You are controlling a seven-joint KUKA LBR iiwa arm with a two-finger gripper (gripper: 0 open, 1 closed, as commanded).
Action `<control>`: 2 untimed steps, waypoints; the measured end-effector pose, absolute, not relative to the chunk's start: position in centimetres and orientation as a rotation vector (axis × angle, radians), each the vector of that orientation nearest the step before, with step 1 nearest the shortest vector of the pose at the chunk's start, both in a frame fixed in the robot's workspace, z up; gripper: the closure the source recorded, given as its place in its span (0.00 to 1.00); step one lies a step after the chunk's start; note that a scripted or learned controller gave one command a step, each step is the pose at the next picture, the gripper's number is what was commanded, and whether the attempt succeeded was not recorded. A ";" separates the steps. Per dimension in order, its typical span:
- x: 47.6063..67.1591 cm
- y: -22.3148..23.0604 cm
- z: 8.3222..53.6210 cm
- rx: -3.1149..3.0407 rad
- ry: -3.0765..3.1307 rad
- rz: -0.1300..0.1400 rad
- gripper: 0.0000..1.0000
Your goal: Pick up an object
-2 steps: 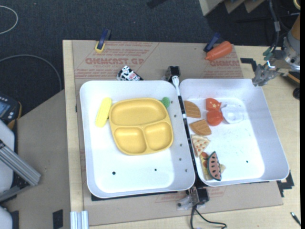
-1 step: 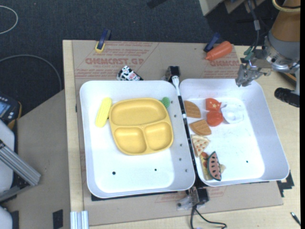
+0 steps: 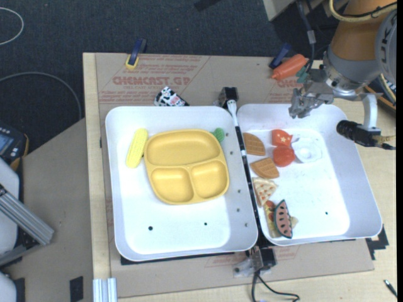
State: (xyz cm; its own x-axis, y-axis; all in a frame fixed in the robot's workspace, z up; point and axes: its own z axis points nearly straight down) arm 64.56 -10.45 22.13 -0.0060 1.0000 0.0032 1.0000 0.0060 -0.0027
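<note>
Camera view is showing the gripper (image 3: 304, 107) hovering over the right bin (image 3: 352, 187), grip state undeterminable, risking a miss because the tomato (image 3: 283, 156) is crowding the bread slices (image 3: 255, 145).

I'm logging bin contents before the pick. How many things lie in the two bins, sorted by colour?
Yellow: 2, corn and divided tray
Green: 1
Brown: 2
Red: 2
Clear: 1
Mixed colours: 2, pizza slice and watermelon slice
Total: 10
</note>
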 end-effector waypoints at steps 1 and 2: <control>62.9 -5.2 23.3 -2.212 -2.226 -0.001 1.00; 61.4 0.3 24.0 -2.212 -2.225 0.001 1.00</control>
State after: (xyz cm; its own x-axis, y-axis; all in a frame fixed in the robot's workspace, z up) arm 61.38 0.27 24.00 -0.0058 1.0000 0.0027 1.0000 0.0058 -0.0033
